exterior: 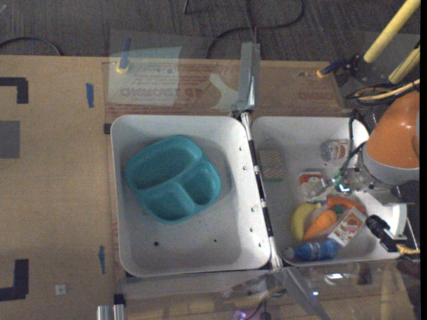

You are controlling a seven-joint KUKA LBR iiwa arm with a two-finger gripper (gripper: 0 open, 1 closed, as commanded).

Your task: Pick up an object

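In the right bin (293, 131), the gripper (344, 183) hangs under the orange-banded wrist (397, 141), over the right half. Just below and left of it lie an orange carrot (321, 223), a yellow banana (300, 220) and a red and white carton (347, 227). A small red and white packet (310, 179) sits to the gripper's left. A clear cup (332, 150) stands beyond it towards the back. A blue bottle (313, 251) lies along the front wall. Nothing shows between the gripper and these things that I can call held.
A tan sponge-like pad (271, 164) lies near the right bin's left wall. The left bin (200, 245) holds a teal divided plate (172, 178). Cables and yellow poles (393, 25) stand behind the right bin.
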